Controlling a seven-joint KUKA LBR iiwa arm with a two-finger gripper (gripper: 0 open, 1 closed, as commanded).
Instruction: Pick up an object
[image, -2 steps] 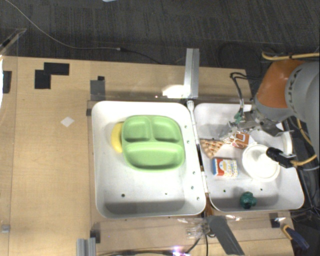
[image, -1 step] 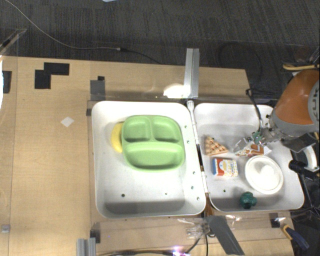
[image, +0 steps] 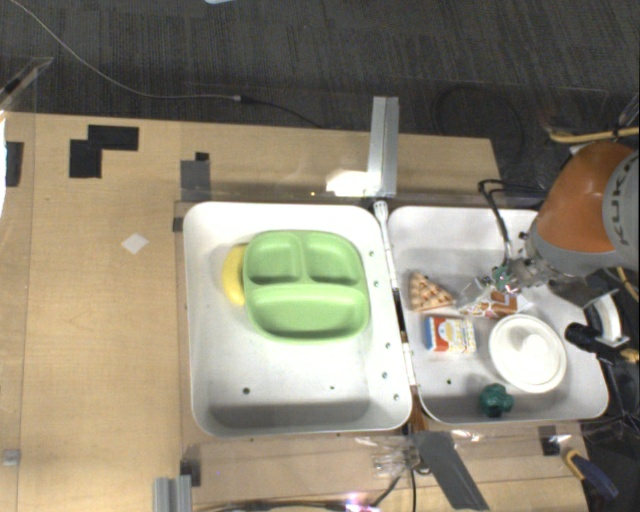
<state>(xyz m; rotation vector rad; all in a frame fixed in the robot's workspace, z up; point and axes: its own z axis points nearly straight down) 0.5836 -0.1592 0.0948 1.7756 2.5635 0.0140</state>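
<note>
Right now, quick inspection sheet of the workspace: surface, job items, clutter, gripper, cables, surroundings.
Surface: wooden bench bearing left bin and right bin, side by side.
Job's things: right bin holds a snack bag, small carton, white bowl, dark green object; left bin holds a green divided tray overlapping a yellow item.
Clutter: black tape marks on the bench.
Grippers: gripper low over a crinkled wrapper, right bin's far side; grasp unclear.
Cables: thin cable across the floor.
Surroundings: dark carpet.
</note>
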